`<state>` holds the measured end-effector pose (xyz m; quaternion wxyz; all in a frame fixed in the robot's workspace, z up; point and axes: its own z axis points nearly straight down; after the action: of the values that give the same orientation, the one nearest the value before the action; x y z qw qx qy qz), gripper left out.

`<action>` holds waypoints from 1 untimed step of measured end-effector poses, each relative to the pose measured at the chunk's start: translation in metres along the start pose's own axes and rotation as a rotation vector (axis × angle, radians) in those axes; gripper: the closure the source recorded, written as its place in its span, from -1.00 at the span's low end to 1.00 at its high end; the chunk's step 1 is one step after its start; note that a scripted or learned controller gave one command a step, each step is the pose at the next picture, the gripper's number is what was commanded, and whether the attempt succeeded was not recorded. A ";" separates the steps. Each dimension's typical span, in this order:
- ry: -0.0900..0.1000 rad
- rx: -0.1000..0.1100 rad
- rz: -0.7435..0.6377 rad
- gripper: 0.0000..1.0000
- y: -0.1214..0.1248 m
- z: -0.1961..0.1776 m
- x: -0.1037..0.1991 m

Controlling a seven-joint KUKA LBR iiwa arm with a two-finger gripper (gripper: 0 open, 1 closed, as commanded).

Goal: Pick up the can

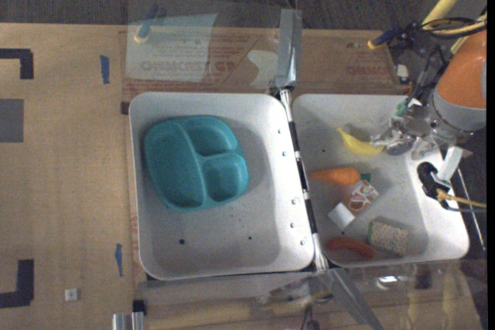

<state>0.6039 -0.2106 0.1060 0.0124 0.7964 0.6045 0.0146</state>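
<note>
Two shallow white bins sit side by side on a pale wooden bench [62,189], and we see dark carpet beyond its far edge with a black cable looping across it. Blue tape scraps and black corner marks dot the bench to the left. A clear plastic sheet [201,50] lies behind the bins.

We find a teal divided plate [195,161] in the left bin [232,243]. The right bin [441,236] holds a yellow banana [357,143], an orange carrot [336,175], a red sausage-like piece [349,246], a speckled block [388,236], and the can [357,201], a small labelled item lying on its side near the bin's middle, just below the carrot.

From the right, the arm's orange band [464,77] hangs over the bin's far right corner. Its gripper [396,139] points leftward, just beside the banana's right end and well apart from the can. We cannot tell how its jaws stand.
</note>
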 end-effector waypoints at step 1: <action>-0.008 0.026 0.048 -1.00 0.058 0.015 0.025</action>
<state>0.6675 -0.2019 0.0931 0.0042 0.8108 0.5854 0.0038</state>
